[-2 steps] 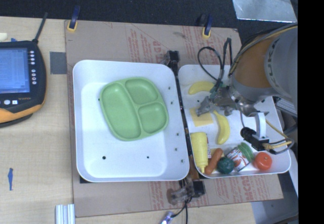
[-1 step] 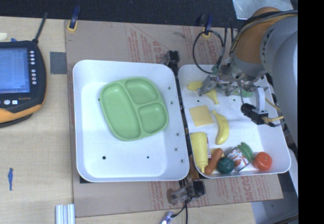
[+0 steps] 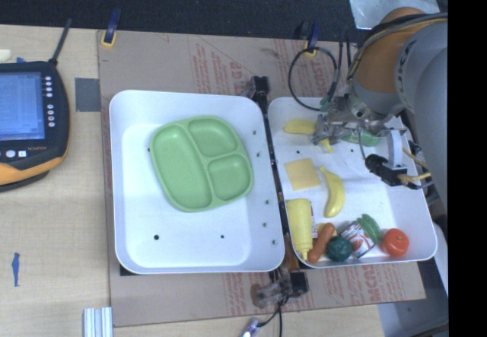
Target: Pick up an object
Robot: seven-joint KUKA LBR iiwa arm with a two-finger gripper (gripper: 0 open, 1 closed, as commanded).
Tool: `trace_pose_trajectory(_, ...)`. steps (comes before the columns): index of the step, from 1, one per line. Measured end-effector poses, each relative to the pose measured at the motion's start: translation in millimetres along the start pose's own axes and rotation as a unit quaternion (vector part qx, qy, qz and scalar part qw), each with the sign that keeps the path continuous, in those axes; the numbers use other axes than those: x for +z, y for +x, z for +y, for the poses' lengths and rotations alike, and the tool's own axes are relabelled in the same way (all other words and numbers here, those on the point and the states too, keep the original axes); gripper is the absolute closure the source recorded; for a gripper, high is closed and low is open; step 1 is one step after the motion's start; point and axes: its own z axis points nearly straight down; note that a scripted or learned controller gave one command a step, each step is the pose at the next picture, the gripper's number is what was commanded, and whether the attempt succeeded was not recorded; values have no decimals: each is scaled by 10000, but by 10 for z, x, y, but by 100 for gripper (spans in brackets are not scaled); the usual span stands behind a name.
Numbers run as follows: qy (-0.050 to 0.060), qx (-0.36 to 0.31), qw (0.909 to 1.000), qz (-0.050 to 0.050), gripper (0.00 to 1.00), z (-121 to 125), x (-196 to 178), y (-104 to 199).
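My gripper point(image 3: 327, 138) hangs low over the back of the right bin point(image 3: 396, 206), its tip right beside a small yellow piece point(image 3: 299, 127) near the bin's back left corner. A yellow cheese slice point(image 3: 302, 173) and a banana point(image 3: 333, 192) lie in the bin's middle. Along the front edge lie a yellow bottle point(image 3: 300, 226), a carrot point(image 3: 323, 240), a dark green vegetable point(image 3: 338, 249), a small can point(image 3: 356, 240), a green pepper point(image 3: 370, 226) and a red tomato point(image 3: 395, 242). Nothing shows between the fingers.
The left bin point(image 3: 137, 236) holds a green divided plate point(image 3: 202, 163). A teach pendant point(image 3: 27, 119) lies on the bench at far left. Cables point(image 3: 304, 77) loop behind the right bin, and the arm's body point(image 3: 403, 61) covers the bin's back right.
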Motion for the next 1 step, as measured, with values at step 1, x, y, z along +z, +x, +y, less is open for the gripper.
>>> trace_pose_trajectory(1,-49,22,10000,0,100,-701,-900,535)
